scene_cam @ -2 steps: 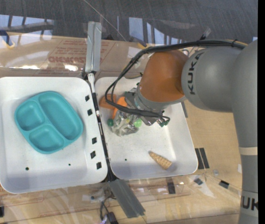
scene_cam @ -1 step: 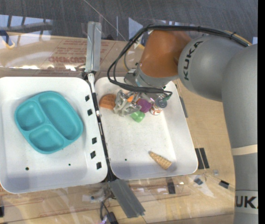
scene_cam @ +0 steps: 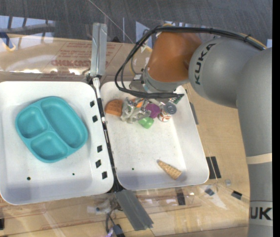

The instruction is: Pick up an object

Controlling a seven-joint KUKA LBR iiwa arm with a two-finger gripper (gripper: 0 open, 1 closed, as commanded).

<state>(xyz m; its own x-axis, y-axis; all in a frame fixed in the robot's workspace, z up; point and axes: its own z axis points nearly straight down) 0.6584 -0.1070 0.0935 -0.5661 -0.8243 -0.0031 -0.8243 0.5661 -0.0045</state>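
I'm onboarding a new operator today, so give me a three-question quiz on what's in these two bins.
1. True or false: the teal divided plate lies in the right bin.
2. Which item lies alone near the right bin's front edge?
A. the green piece
B. the cone-shaped piece
C. the brown bread-like piece
3. Fill in: the arm reaches over the ____ end of the right bin, above the cluster of small items.

Key: 1 false, it lies in the left bin. 2 B. 3 far.
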